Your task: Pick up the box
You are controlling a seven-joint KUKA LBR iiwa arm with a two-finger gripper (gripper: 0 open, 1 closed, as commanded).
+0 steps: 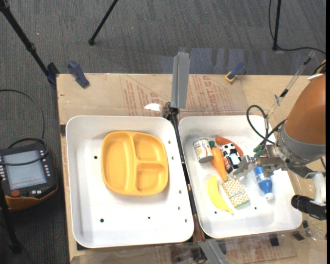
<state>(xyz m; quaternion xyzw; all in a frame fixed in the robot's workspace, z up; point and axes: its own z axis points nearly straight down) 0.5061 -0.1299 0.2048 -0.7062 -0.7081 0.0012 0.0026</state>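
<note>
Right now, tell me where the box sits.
In the camera view, the box lies in the right bin, toward its front, beside the banana and just below the carrot.

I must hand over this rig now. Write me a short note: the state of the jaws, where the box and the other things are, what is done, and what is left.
Gripper: low over the right bin, just above the box; whether it is open or shut cannot be read from this view. Nothing is seen held.
Box: lies flat in the right bin, beside the banana.
Also in the right bin: carrot, can, blue bottle.
Left bin: holds the yellow divided plate.
Done: the arm is near the box.
Left: grasp the box and lift it.
</note>
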